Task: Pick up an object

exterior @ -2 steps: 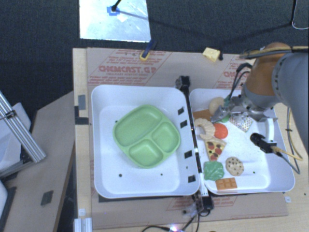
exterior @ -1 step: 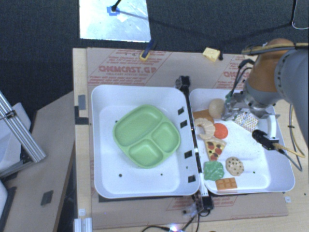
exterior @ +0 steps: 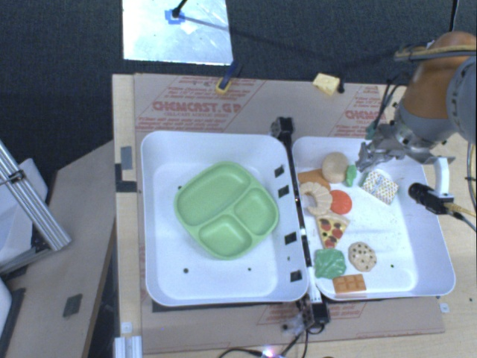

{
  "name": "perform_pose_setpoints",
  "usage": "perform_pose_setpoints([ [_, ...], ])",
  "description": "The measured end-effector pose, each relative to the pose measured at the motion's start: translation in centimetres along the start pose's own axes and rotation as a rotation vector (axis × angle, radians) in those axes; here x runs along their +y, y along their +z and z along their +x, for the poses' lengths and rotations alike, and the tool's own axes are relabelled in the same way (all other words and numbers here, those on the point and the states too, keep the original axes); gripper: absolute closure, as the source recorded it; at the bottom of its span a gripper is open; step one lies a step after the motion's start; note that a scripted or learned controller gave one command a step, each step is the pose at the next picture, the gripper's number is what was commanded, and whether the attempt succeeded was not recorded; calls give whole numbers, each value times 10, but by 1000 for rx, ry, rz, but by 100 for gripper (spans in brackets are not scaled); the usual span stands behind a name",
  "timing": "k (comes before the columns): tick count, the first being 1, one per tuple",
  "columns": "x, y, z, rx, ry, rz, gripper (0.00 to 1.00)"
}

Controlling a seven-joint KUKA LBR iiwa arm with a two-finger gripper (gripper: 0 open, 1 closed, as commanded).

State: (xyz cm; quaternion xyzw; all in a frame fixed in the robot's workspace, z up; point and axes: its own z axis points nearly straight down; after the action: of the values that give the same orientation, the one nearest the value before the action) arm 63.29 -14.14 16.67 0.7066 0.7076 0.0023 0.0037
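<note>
Right bin [exterior: 436, 274], upper middle of the frame's right half: that is where the action is. The gripper [exterior: 370, 157] hangs low over a cluster of toy food, and the nearest candidates are a small patterned white packet [exterior: 380, 186] just below it and a green-and-tan rounded piece [exterior: 350, 174] just to its left, beside a beige ball-like item [exterior: 335, 163]. Which of these it is going for is a judgement call; my read is the packet or the green piece. This looks like the approach step, nothing lifted yet. The fingers are dark and foreshortened from this angle, so I cannot tell whether they are apart or together, and nothing is visibly between them.

Next move, as I judge it: settle straight down over one item, close, and lift clear without dragging its neighbours, which sit tight together.

Further down the same bin lie a ridged round cracker [exterior: 316, 196], an orange-red disc [exterior: 340, 202], a pizza slice [exterior: 332, 230], a chocolate-chip cookie [exterior: 362, 256], a green leafy piece [exterior: 329, 262] and an orange wafer [exterior: 349, 283].

The left bin [exterior: 160, 274] carries a green divided plate [exterior: 226, 210]. Both bins rest on a cardboard-covered surface [exterior: 201, 107]. At upper left of the frame a shiny square sheet [exterior: 177, 21] lies on dark carpet, and a metal frame [exterior: 26, 200] leans in at the left edge.
</note>
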Motion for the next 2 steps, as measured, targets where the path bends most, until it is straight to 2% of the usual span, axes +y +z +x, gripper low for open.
perform_pose_setpoints([
  [1, 3, -55, 0, 0, -3, 0, 100],
  [2, -9, -67, 54, 4, -8, 5, 100],
])
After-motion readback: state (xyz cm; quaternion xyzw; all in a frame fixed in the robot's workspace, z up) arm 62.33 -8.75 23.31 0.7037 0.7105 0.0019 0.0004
